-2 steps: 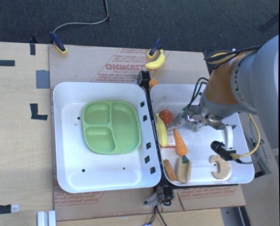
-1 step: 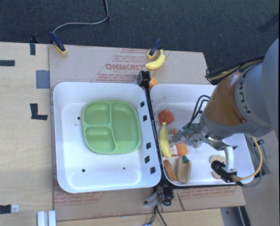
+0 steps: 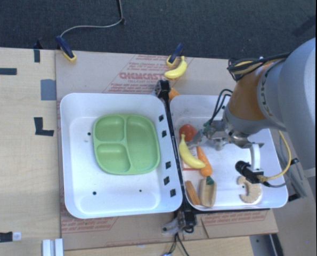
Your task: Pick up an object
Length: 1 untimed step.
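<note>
My gripper (image 3: 210,136) hangs low over the middle of the right bin (image 3: 273,199), under the grey arm with its orange band (image 3: 246,97). Just left of it lie a red tomato (image 3: 187,130), a yellow banana (image 3: 188,153) and an orange carrot (image 3: 203,158). These three crowd against the bin's left wall. Nothing shows clearly inside the gripper, whose tip is partly hidden by its own body.
Near the right bin's front edge lie a brown sausage-like piece (image 3: 192,192), a beige piece with a green top (image 3: 208,190) and a tan crescent (image 3: 250,192). A green divided plate (image 3: 126,144) sits in the left bin (image 3: 73,143). Yellow clamps (image 3: 175,68) grip the cardboard's far edge.
</note>
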{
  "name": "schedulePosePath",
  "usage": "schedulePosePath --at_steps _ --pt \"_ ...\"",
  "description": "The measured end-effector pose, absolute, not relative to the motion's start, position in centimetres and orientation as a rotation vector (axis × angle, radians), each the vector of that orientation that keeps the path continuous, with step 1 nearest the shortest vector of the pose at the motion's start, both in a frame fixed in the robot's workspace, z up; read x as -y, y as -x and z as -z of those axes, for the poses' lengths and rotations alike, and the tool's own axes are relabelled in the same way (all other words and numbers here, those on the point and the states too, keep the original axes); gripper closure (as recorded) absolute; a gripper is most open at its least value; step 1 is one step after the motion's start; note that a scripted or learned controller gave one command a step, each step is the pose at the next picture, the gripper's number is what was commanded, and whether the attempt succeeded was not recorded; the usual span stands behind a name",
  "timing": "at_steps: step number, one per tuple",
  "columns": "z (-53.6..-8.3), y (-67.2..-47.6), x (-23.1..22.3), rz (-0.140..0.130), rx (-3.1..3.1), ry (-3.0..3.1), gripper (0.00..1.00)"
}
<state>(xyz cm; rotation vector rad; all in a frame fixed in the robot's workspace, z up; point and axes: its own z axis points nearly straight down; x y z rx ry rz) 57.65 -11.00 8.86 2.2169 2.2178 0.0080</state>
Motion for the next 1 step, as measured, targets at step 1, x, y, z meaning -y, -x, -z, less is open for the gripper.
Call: schedulePosePath --at_steps 1 --pt "-8.64 -61.30 9.64 -0.004 -2.220 -2.216 0.00"
